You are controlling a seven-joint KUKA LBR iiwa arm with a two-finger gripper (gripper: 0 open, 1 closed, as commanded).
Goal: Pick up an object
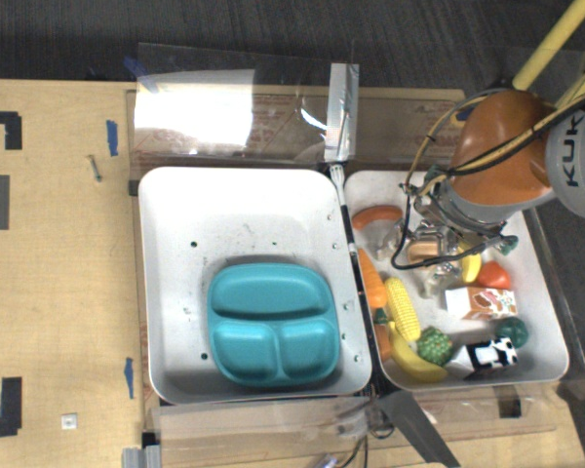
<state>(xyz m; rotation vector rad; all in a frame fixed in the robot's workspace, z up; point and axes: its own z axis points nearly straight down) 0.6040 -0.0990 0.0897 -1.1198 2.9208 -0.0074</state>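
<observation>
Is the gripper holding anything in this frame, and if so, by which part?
It cannot be told. The gripper is low in the right bin above the toy food, with the wrist and cables covering its tip.

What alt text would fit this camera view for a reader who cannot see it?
The arm's gripper reaches down into the right bin among toy foods, including corn and a banana. The left bin holds a teal divided tray.
</observation>
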